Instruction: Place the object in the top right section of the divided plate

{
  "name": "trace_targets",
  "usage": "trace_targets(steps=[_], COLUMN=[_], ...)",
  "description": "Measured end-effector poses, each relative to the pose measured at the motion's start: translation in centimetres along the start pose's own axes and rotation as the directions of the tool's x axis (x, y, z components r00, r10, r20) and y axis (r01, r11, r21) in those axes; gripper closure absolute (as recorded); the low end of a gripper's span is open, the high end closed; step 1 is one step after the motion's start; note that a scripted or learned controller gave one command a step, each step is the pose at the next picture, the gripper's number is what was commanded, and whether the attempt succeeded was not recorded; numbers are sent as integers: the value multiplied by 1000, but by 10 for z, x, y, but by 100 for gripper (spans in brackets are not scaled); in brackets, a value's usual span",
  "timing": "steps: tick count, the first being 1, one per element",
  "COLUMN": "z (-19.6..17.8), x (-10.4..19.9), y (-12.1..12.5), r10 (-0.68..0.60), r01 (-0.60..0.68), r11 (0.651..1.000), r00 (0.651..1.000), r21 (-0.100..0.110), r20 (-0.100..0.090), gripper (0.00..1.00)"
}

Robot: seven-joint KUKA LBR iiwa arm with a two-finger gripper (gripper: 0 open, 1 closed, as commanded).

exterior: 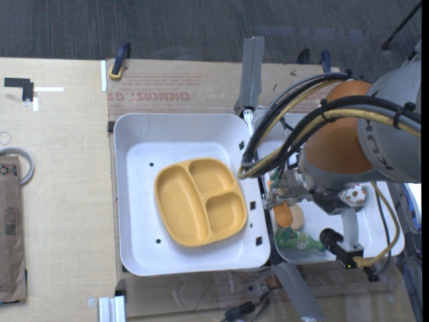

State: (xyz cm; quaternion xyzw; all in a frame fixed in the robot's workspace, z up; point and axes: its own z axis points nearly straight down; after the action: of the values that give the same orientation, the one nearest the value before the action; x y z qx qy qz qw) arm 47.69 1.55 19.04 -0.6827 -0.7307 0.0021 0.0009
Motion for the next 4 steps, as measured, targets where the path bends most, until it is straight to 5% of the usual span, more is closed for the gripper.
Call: trace_targets(steps=[1,2,3,4], z=[34,79,82,82], x=[82,119,176,196], y=[22,69,36,86], r10=[-123,-456,-654,-814], r01=[123,456,655,815], r11=[992,890,755,580], r00=[992,890,756,580], r21=[0,-15,-38,-23], r20=[1,5,31,32], gripper=[100,100,100,100])
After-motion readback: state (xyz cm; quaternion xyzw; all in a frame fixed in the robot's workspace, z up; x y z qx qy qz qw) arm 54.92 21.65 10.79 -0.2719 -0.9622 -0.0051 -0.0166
